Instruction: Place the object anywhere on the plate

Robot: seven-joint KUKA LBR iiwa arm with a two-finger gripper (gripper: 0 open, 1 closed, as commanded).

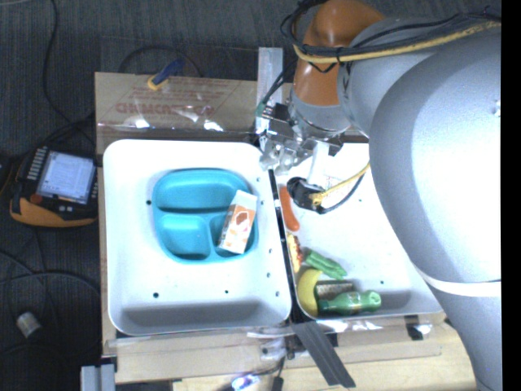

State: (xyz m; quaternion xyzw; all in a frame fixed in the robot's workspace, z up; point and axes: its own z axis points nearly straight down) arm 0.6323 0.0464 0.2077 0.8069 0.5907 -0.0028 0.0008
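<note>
A blue divided plate lies in the left white bin. A small orange and white carton rests tilted in the plate's right-hand compartment. My gripper hangs over the wall between the two bins, at their far end, above and to the right of the plate. It is apart from the carton, and nothing shows between its fingers.
The right bin holds a carrot, a yellow banana, a green bottle and a green vegetable near its front left. A cardboard sheet lies behind the left bin. The big grey arm covers the right side.
</note>
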